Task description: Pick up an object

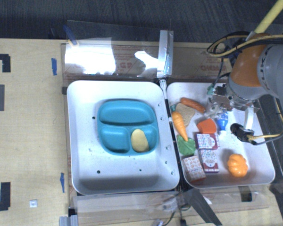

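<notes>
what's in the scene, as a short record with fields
left bin: holds a blue tray
tray contents: a yellow lemon in its lower right compartment
right bin: toy food and small cartons
items there: two carrots, green piece, orange block, cartons, pumpkin
arm: over the top of the right bin
gripper: low among the items near the orange block; nothing seen held
</notes>
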Tool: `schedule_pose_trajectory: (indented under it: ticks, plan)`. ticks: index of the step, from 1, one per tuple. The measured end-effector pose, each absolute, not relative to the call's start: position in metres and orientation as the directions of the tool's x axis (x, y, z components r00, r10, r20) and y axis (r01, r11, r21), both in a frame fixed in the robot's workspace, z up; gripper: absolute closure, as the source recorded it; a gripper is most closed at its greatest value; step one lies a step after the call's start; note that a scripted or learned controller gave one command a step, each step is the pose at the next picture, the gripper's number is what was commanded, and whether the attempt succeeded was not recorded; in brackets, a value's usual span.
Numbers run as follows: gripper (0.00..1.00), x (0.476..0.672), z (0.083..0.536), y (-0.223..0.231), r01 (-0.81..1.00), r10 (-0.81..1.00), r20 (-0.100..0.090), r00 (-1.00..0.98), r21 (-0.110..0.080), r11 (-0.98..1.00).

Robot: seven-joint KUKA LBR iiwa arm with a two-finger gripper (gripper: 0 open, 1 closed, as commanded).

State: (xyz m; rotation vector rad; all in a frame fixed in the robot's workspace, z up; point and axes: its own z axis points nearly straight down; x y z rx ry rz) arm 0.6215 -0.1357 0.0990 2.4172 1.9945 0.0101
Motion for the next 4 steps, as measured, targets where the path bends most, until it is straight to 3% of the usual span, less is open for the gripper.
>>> schedule_pose_trajectory:
  ticks: [1, 2, 3, 4]
  plan:
    - [1.0, 0.564, 0.087, -0.19, 0.98, 0.98, -0.003, 0.198, 0.004, -0.198]
    - [1.0, 0.565, 0.098, -0.19, 0.98, 0.98, -0.002, 0.198, 0.008, -0.198]
    - [1.0, 0.578, 0.109, -0.206, 0.957, 0.957, 0.007, 0.291, -0.003, -0.291]
    - [0.0, 0.581, 0.111, -0.204, 0.958, 0.958, 0.009, 0.288, 0.002, -0.288]
